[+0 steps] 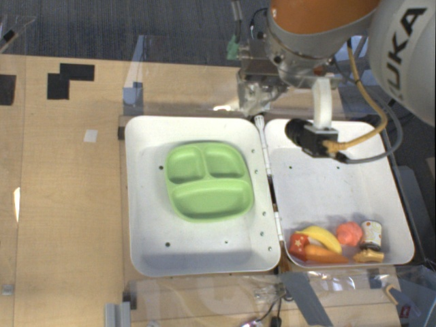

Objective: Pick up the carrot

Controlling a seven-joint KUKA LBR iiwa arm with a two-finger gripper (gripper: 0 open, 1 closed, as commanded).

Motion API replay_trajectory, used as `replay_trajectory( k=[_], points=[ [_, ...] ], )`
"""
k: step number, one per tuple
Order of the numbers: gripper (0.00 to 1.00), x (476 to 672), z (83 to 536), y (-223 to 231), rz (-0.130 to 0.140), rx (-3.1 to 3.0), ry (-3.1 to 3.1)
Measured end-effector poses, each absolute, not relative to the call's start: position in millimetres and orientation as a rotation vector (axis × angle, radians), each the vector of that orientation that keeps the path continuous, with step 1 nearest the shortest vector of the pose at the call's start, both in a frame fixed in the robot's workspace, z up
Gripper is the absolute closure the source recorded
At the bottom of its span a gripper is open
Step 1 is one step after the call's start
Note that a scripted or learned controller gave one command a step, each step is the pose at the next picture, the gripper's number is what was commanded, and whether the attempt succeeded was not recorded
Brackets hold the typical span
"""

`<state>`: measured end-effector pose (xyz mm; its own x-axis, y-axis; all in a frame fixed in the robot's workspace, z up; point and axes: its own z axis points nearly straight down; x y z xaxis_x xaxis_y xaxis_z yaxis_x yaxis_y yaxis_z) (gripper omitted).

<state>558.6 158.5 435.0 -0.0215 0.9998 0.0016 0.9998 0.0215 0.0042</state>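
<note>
Lying along the lower rim of the right bin (334, 189), at the lower right of the frame, the carrot (325, 254) points roughly left to right, orange and slim. A yellow banana (322, 238) rests just above it, touching or nearly so, and a small red piece (298, 242) sits at the carrot's left end. To the right of these are a pink-red round thing (350, 233), a small jar with a dark lid (372, 233) and a yellow-brown scrap (370, 255) (too small to name).

In the left bin (204, 251), a green plate (207, 181) with three compartments lies flat near the middle of the frame.

Higher up, the gripper (257, 104) hangs over the far rim where the two bins meet, well apart from the carrot and with nothing seen in its grasp; whether it is open or closed cannot be told from this angle. Above it the arm's orange band (320, 2) sits at the upper right, and the wooden bench (61, 182) spreads left.
</note>
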Motion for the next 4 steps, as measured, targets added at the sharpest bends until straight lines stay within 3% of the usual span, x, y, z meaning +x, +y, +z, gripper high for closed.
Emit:
replay_trajectory(
  k=[1,2,3,4],
  points=[
    [1.00,515.1,236,169,0.003,1.857,2.534],
    [1.00,487.5,224,162,0.003,2.052,2.379],
    [1.00,488.1,271,112,0.007,2.036,2.389],
    [1.00,487.2,184,63,0.002,2.138,2.301]
  ],
)
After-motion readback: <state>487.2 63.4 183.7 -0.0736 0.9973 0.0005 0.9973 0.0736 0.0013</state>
